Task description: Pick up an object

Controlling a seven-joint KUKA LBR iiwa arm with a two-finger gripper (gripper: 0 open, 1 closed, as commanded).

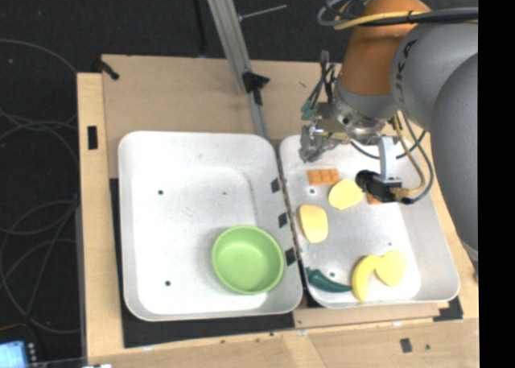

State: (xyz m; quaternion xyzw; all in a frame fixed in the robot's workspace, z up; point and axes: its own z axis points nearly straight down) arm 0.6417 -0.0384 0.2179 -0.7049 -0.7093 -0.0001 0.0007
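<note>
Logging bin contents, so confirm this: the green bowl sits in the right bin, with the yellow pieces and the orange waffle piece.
Wrong on one point. The camera view shows the green bowl in the left bin, alone. The yellow pieces and the orange waffle piece do lie in the right bin.

A tan board [161,93] lies under two white bins; a grey metal rail [229,32] slants from twelve o'clock toward centre; black cables [32,157] loop over dark floor at nine o'clock.
</note>
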